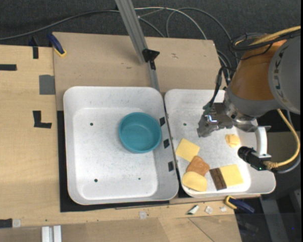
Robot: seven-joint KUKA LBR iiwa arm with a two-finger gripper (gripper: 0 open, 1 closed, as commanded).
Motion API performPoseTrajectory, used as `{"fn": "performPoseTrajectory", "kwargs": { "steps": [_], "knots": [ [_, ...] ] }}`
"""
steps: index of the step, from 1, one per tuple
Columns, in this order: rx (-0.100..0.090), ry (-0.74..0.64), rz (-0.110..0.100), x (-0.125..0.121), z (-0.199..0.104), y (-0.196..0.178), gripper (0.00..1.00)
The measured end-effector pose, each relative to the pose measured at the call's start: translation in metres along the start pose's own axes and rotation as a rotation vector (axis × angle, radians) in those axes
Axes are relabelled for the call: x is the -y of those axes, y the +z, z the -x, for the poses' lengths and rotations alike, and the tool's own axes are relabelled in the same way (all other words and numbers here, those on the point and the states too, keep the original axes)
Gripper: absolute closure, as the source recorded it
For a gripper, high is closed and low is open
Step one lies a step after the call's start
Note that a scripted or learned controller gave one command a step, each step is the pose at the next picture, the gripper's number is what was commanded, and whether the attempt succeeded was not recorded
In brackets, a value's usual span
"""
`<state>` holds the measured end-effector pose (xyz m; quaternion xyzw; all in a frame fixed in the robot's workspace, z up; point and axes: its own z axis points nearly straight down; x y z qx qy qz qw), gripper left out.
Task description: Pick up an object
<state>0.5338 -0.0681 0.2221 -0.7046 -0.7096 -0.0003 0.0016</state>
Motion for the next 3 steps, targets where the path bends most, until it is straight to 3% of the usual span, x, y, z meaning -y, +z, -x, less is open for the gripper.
{"fn": "performPoseTrajectory", "kwargs": {
  "steps": [2, 3],
  "knots": [
    [0.001, -0.001, -0.001, 0.027, -0.103, -0.009, 1.0],
    [0.001, -0.002, -0.001, 0.025, -0.162, -0.014, 1.0]
  ]
}}
